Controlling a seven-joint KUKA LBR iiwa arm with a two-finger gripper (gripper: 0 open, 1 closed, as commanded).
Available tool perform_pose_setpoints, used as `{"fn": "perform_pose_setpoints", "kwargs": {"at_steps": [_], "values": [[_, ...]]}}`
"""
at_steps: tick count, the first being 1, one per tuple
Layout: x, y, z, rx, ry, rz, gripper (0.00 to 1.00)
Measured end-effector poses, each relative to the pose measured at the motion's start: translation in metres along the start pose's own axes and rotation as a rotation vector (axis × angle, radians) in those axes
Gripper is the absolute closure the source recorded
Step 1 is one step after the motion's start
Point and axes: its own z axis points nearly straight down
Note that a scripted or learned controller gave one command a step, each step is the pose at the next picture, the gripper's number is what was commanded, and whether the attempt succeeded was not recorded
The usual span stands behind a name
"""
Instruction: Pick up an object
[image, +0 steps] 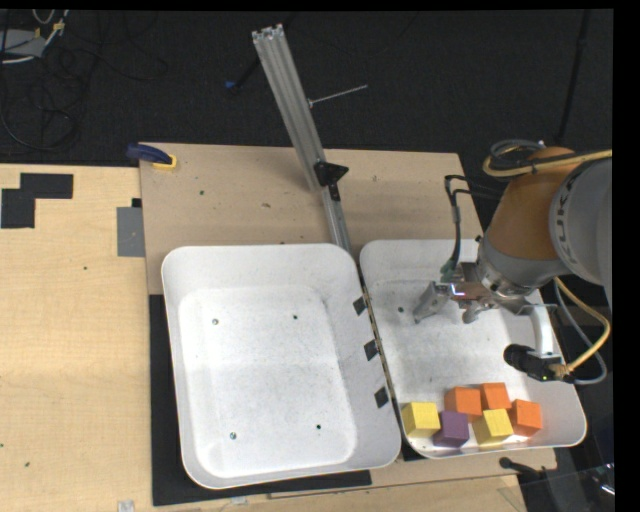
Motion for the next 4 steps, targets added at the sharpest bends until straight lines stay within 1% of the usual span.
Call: {"fn": "perform_pose_setpoints", "kwargs": {"at_steps": [1, 2, 3, 4], "values": [[0.001, 0.001, 0.029, -0.008, -0.002, 0.003, 0.00], [0.000, 0.001, 0.018, -0.008, -0.001, 0.011, 1.00], [-0.007, -0.001, -0.026, -0.011, -0.003, 0.010, 1.00], [-0.009, -0.002, -0.079, -0.012, -0.003, 0.003, 1.00]]}}
